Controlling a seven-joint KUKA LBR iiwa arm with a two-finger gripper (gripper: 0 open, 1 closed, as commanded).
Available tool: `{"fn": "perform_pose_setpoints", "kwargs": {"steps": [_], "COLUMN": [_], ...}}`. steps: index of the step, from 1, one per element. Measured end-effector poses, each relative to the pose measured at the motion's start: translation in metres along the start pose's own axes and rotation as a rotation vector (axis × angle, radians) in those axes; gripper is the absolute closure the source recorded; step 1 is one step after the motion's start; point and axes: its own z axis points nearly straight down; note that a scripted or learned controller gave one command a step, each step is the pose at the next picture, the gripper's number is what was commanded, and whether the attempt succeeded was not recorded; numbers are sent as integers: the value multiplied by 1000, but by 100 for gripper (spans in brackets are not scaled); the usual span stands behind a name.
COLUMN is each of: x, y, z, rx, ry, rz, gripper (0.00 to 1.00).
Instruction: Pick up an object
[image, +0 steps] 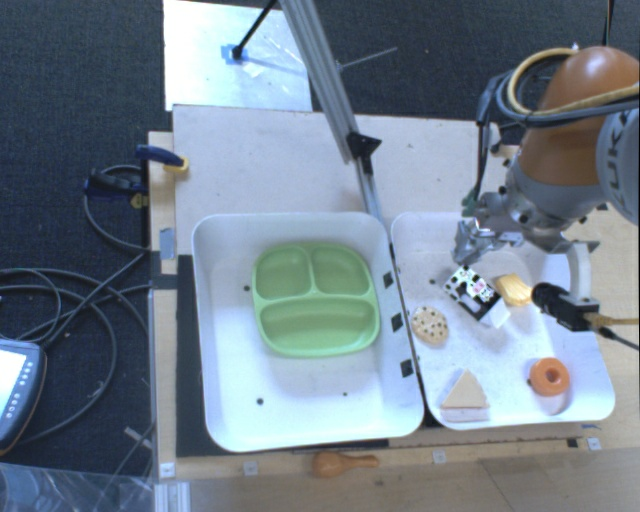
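Box (472, 293), black and white with small coloured marks, lying flat-faced and skewed in the right bin (600, 400), just at 6 o'clock of the gripper (478, 242); probably the nearest candidate, going by position alone. Not held: hovering above, apart from it. Jaws apart or together: cannot tell from this slant.

To do the step well:
- Turn the wrist to square up with the box's skew, so as to close across the short sides rather than corner to corner.
- Come straight down, centred, to avoid nudging it toward the yellow lump (514, 290) just beside it at 3 o'clock.
- Close gently; likely light card or plastic with hard, smooth faces, prone to slipping or tipping.

Around it, for contrast:
- Cookie (430, 325) at 8 o'clock of the box: round, thin, speckled, probably too flat for an easy pinch.
- Wedge (466, 392) at 6 o'clock: triangular, pale, sloped sides.
- Orange ring (549, 377) at 4 o'clock: chunky, with a centre hole.
- Green plate (315, 300) in the left bin (215, 400): glossy, three compartments, rounded corners.
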Motion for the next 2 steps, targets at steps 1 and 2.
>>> {"fn": "perform_pose_setpoints", "kwargs": {"steps": [1,2], "x": [57,108], "y": [12,22], "z": [16,9], "rx": [3,1], "ry": [0,0], "rz": [1,1], "gripper": [100,100]}}
